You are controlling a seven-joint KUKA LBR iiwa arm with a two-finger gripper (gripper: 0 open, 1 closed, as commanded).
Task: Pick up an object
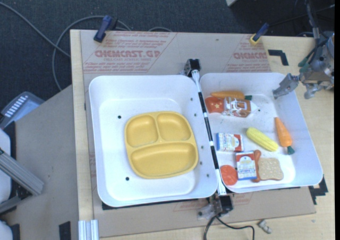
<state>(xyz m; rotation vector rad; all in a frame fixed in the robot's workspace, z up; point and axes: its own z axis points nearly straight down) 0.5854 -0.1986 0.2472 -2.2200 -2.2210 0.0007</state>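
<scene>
My gripper (295, 88) hangs over the far right corner of the right bin (308, 151), its two grey fingers spread open with nothing between them. Below it in the bin lie an orange carrot (283, 133), a yellow corn cob (261, 139), a red and white packet (229, 106) with an orange piece (227, 94) behind it, a small carton (229, 142), a red box (245, 165), a slice of toast (270, 169) and a red round slice (228, 175). The carrot is the nearest item to the gripper.
The left bin (103, 127) holds a yellow three-compartment plate (159, 143). A black divider (204, 122) runs between the bins. Clamps sit at the bench's far edge, blue (102, 28) and yellow (259, 33).
</scene>
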